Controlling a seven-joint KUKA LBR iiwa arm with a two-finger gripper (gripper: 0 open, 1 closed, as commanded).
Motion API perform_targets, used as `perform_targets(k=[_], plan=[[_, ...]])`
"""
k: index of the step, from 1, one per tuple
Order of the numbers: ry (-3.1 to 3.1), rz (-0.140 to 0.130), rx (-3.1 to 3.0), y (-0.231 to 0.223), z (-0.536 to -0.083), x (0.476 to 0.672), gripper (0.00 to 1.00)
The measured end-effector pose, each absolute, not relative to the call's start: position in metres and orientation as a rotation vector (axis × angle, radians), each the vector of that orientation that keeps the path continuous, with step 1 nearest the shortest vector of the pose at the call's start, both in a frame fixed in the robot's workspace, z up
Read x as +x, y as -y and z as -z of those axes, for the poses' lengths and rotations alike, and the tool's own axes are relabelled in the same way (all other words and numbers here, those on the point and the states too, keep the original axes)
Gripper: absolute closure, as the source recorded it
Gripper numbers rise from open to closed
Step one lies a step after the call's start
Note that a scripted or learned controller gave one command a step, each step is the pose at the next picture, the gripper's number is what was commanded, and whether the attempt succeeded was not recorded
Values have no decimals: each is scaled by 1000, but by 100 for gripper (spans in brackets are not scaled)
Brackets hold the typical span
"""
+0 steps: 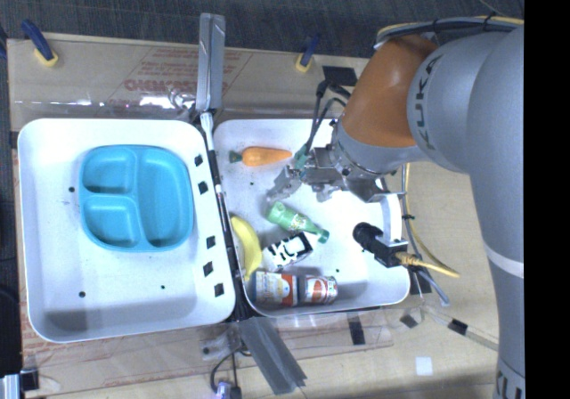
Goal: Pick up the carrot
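An orange carrot [264, 156] with a small green stem end lies near the back wall of the right bin [233, 134]. My gripper [287, 183] hangs just to the right of it and a little nearer the front, its metal fingers spread with nothing between them. It stands apart from the carrot and above a green bottle [297, 220]. The arm's orange band and grey body cover the bin's right side.
The right bin also holds a yellow banana [247, 245] by its left wall, a black-and-white packet [291, 249] and a labelled can [295, 289] lying at the front. The left bin [44, 237] holds a blue divided plate [136, 195].
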State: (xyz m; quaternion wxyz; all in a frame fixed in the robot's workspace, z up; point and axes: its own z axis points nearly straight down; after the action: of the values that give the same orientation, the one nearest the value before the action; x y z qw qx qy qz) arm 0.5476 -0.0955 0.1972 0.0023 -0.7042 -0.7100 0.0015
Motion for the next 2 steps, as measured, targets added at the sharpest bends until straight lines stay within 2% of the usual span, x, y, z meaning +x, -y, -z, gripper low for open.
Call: perform_targets(k=[1, 2], plan=[[2204, -1, -2238, 112, -283, 603, 0], [2529, -2, -1860, 108, -116, 644, 0]])
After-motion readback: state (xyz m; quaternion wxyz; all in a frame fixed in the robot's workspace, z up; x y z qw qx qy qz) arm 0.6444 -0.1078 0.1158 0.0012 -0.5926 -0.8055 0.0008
